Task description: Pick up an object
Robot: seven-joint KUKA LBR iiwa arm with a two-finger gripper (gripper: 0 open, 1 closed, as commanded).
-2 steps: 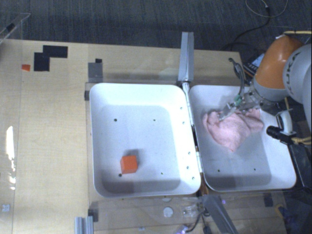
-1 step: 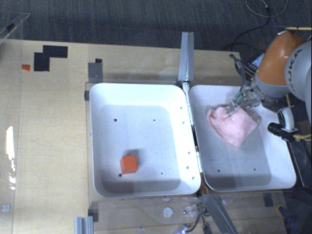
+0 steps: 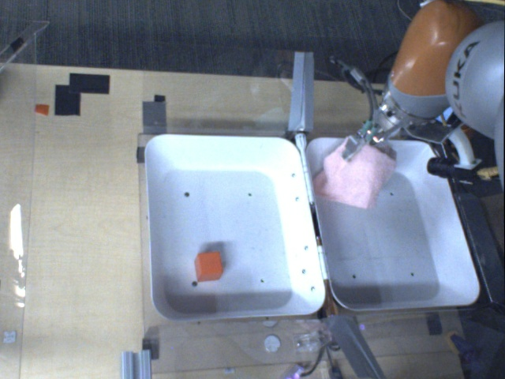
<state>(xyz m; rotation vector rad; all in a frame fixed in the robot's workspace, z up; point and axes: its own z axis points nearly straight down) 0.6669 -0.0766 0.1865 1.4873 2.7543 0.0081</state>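
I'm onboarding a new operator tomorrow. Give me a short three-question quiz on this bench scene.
1. True or false: the orange block lies in the left bin.
2. Which bin does the pink cloth hang over? A) left B) right
3. Fill in: the end effector meets the cloth at its ___ edge.

Key: 1 true; 2 B, the right bin; 3 upper.

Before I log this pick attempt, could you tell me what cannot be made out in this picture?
- Pincer: too small and blurred in the camera view to read its grip on the pink cloth.
- Right bin floor under the cloth: hidden by the cloth.
- Arm: cut off by the right edge.
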